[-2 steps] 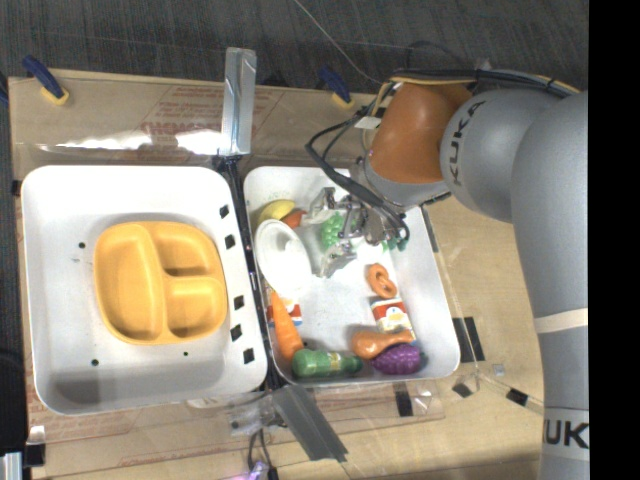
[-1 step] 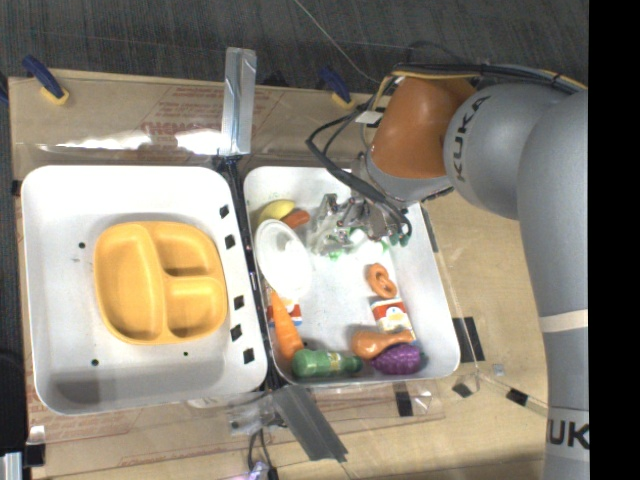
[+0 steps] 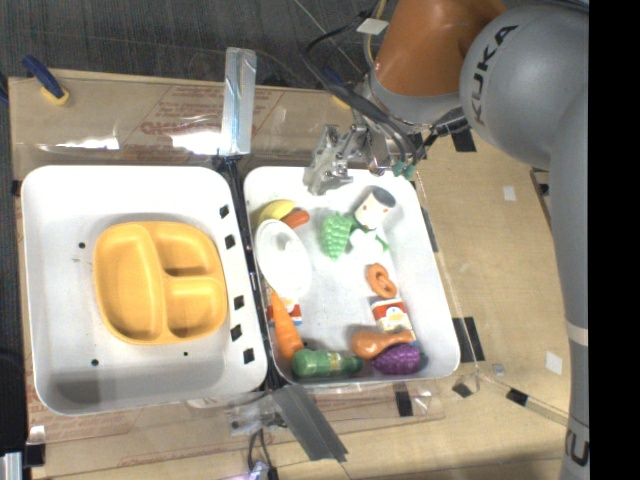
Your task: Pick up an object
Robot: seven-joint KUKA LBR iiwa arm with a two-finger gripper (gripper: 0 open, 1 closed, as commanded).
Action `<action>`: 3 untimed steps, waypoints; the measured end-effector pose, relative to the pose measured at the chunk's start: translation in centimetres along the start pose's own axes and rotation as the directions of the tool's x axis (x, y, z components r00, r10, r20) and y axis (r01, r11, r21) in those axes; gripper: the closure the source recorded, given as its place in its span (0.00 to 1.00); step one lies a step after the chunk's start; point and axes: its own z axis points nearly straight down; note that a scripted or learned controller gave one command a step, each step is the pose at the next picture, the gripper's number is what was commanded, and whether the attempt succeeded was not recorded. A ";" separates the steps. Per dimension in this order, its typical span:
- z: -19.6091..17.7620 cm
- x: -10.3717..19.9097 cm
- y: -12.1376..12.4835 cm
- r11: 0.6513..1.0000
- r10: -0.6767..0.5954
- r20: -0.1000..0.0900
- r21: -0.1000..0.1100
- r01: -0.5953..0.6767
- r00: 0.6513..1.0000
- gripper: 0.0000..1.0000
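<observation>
Metal end effector over right bin's far rim, finger state unclear, green grapes nearby, yellow tray in left bin.

Even bright overhead light; glare on clear tape; soft shadows inside white bins; mild blur.

A yellow divided tray is seen lying in the left white bin, near its middle. The right white bin is set just beside it, their inner rims touching along a line of black tape tabs. Both bins are carried by a tan desk. A strip of silvery tape is fixed upright above the seam between the bins. A blue and yellow clip is seen at the far left corner.
</observation>
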 end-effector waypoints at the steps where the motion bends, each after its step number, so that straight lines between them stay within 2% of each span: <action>1: -0.6 0.1 0.1 1.000 -0.004 -0.008 0.000 0.004 1.000 1.00; 3: -2.5 0.0 0.4 1.000 -0.013 -0.006 0.000 0.013 1.000 1.00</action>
